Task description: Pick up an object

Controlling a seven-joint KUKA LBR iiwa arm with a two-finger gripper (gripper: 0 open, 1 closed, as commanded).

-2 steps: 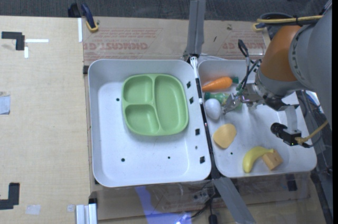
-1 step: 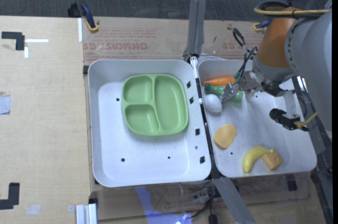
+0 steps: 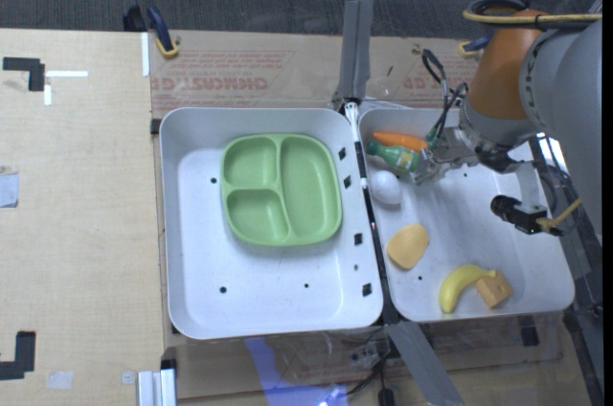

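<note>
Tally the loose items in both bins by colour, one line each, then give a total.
Green: 2, the divided plate and a green item by the gripper
Orange: 2, carrot and wedge
Yellow: 2, banana and rounded piece
White: 1, egg-like ball
Total: 7

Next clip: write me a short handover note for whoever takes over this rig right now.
Claw: low in the right bin, at its far left corner, right by the carrot and a green item. Nothing visibly gripped.
Right bin also holds: white egg, yellow chip, banana, orange block.
Left bin: green divided plate.
Done: arm reached in over the carrot corner.
Left: get a sure grip on one object and lift it.
</note>
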